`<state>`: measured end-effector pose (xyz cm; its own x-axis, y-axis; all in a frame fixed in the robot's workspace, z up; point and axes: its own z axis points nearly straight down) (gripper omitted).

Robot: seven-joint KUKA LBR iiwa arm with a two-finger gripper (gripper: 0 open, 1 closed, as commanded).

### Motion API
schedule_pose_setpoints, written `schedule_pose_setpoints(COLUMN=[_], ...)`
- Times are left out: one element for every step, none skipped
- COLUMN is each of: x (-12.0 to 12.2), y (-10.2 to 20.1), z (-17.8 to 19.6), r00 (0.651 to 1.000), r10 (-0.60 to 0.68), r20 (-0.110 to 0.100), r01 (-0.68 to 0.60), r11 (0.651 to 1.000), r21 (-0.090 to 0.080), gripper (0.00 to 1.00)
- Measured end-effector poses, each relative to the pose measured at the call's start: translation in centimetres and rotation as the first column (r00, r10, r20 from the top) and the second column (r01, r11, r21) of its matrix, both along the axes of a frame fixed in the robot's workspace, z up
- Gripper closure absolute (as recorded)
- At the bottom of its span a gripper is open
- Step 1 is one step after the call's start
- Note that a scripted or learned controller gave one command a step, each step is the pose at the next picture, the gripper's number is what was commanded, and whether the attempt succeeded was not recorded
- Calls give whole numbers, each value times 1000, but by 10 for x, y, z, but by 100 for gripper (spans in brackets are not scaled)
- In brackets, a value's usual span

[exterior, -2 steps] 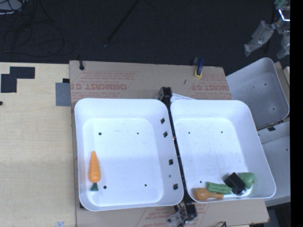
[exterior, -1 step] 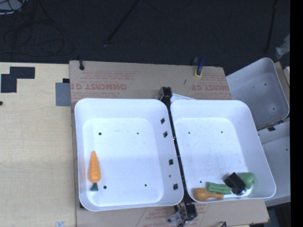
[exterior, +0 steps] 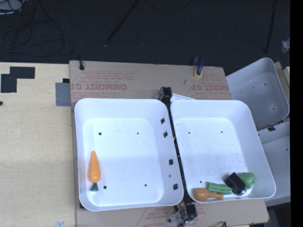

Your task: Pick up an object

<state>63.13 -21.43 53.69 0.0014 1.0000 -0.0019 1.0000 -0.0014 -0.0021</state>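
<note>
The gripper's state cannot be told. A carrot (exterior: 94,168) is seen lying in the left bin (exterior: 118,109), near its left wall. In the right bin (exterior: 213,109), at the near edge, a black block (exterior: 235,183), green pieces (exterior: 218,188) and an orange piece (exterior: 206,194) are clustered together.

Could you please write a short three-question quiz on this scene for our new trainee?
1. True or false: the orange carrot lies in the left bin.
2. Which corner of the right bin holds its cluster of items: A far left, B near right, C far right?
3. Fill in: the black block lies partly on top of a ____ item.

Key: 1 true; 2 B; 3 green.
</note>
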Motion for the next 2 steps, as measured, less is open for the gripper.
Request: schedule_pose_setpoints(x=[-4, -2], y=[2, 5], z=[0, 10], r00=[1000, 1000], r10=[4, 11], r20=[-2, -4], r01=[-4, -11], r11=[1000, 1000], r21=[2, 2], gripper=[0, 100])
